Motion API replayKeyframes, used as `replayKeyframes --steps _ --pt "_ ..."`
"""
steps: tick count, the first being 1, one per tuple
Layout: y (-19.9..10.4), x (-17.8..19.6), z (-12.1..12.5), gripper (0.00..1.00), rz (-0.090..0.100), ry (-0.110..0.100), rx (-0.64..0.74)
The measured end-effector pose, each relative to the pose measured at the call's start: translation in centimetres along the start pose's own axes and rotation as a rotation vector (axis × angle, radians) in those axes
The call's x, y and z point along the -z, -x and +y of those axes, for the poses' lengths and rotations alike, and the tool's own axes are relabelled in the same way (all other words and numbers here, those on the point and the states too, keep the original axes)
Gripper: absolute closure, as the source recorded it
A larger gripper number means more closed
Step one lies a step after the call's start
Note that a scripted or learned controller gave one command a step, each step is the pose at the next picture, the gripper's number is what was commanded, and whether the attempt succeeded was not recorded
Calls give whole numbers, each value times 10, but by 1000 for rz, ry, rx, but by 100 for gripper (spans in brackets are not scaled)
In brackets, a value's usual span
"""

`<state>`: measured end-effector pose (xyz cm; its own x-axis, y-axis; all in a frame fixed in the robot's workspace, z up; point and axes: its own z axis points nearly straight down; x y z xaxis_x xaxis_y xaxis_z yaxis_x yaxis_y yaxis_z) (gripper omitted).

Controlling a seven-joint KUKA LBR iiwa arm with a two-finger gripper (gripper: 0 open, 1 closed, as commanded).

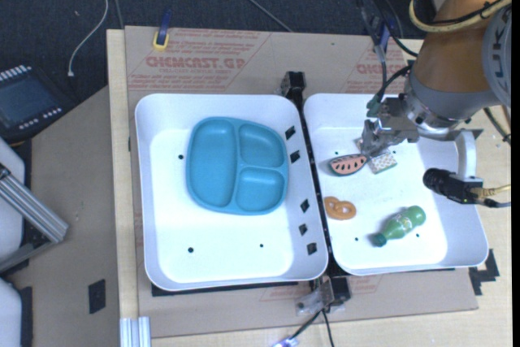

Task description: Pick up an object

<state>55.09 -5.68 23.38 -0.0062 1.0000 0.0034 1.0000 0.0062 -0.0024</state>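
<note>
Down in the right bin (455,252), our gripper (375,147) hangs low; we cannot tell its state. Just beneath it lie the watermelon slice (347,166) and a small speckled square (383,163), the pretzel (340,209) and green bottle (399,226) farther off.

Glossy, seemingly plastic blue tray (236,166)

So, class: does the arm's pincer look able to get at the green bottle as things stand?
Probably yes. The green bottle lies on its side in the right bin, nothing on it, apart from the pretzel; the pincer hangs nearby.
</note>
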Motion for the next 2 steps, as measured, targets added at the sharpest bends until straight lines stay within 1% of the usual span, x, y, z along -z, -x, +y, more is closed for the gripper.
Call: replayKeyframes --steps 1,2 --pt "-56 -12 -4 100 0 -1 0" --pt "-107 -18 4 100 -1 2 0"
